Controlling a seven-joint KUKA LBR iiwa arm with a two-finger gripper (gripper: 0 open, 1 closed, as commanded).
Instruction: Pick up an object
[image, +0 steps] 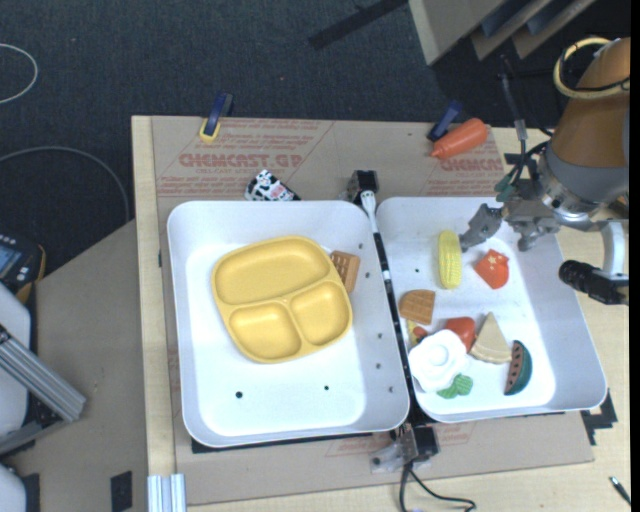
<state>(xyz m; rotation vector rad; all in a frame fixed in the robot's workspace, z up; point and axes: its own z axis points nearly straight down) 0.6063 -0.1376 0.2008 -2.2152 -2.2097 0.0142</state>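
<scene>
- gripper (508, 226) sits over the upper part of the right bin (578, 345), arm coming in from the right w/ the orange band above the wrist
- fingers look spread apart, one dark tip pointing down-left toward the corn, the other by the red piece; nothing between them afaict
- closest thing is the small red toy food (491, 268), lying just below the gripper, pretty much under the gap
- corn cob (449, 258) is just left of that, long axis running up-down in the view, so roughly across the finger line
- rest of the toy food (fried egg (436, 358), watermelon slice (517, 367)) is further down the bin
- my guess: short drop straight down gets the red piece, corn would need a shift left
</scene>
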